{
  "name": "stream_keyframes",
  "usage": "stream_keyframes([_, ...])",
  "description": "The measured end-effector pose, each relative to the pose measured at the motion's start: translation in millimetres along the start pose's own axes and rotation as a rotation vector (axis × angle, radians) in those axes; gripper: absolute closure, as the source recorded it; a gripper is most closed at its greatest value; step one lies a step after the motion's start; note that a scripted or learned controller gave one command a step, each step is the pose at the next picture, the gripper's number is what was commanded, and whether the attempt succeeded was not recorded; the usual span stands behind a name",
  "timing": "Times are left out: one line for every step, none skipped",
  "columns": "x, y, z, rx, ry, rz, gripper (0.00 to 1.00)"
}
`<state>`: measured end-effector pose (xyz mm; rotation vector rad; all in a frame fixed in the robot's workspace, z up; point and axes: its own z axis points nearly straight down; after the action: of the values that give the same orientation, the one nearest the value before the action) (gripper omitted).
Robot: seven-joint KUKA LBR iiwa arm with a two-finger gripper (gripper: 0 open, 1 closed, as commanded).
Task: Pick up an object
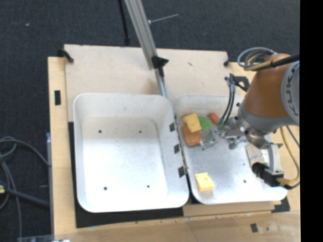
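Reaching in from the right over the right bin (227,193), the gripper (211,139) hung just right of the clustered orange-brown piece (192,137), yellow block (192,122) and green piece (205,122), which lay to its left.

Even, diffuse overhead light; white bins (126,150) bright, near overexposed, at frame centre. Shadows faint. Dark floor (50,14) along top and left underexposed. Overall soft, low resolution.

I can read no text, label or number anywhere. Dark marks on my orange band (270,89), at three o'clock, stay illegible.
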<state>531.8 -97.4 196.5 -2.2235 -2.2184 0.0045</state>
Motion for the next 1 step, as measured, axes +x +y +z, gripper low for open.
stream_keyframes([-11.3, 0.0, 56.2, 0.002, 0.0, 0.0, 0.0])
